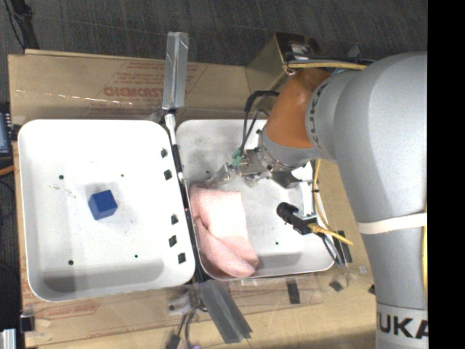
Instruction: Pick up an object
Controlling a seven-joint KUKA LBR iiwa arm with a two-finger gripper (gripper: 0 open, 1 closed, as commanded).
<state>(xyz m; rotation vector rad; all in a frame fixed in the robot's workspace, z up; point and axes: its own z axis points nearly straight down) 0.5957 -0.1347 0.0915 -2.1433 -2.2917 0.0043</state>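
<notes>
Down in the right bin [290, 257], a pink cloth [221, 227] lies bunched against the left wall, running from about mid-bin toward the near edge, its lower end rounded and slightly folded over. It is the one loose item in that bin. Just above and to the right of the cloth's upper edge sits the gripper [242, 167], low over the bin floor, close to the cloth but apart from it; nothing shows between its fingers. Cannot tell how wide the claw stands — the metal parts there are small, cluttered and partly hidden by the wrist. The arm [378, 144] comes in from the right, large and grey, its orange band [290, 115] directly above the wrist, covering the bin's upper right corner. A black cable piece [292, 217] with a yellow tip hangs off the wrist over the bin's right side. In the left bin [43, 275], well apart from all this, a small blue cube [103, 203] rests alone, a little left of centre. Both bins sit on brown cardboard [87, 82] with red printing, a grey bar [173, 75] rising from the divide between them.
</notes>
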